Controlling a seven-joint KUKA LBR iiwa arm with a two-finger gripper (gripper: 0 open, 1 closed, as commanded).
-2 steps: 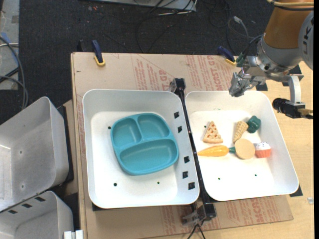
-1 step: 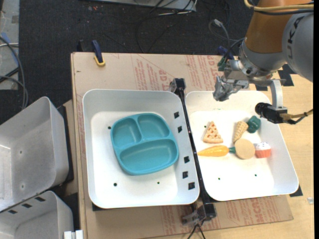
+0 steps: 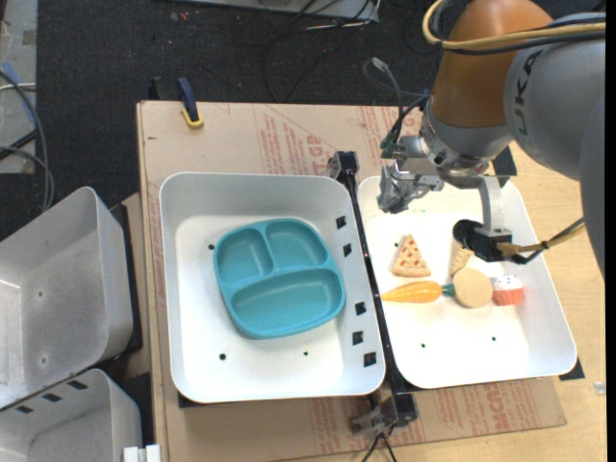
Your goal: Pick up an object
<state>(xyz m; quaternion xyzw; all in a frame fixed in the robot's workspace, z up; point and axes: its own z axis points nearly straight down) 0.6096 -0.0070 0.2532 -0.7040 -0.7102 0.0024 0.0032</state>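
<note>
The likeliest pick is the triangular pizza slice, lying flat in the right bin; the jaws hang beyond the slice, toward the bin's far corner, apart from it, and you cannot tell how wide they stand, because the wrist covers them from above.

Watch for these, in my judgement: the slice is thin and flat, so the jaws may close over it or scrape the bin floor; the carrot lies just nearer you than the slice, and a descent that lands short could nudge it or catch both; the divider side of the bin is just to the view's left of the slice, so a drift that way could strike the wall.

To the view's right of the slice sit a cone, a tan ball and a small red and white piece, crowded together; the cone's upper end is hidden, and you cannot make out what the small piece is.

Well to the view's left of the slice, a blue plate lies in the left bin; both bins rest on the surface.
</note>
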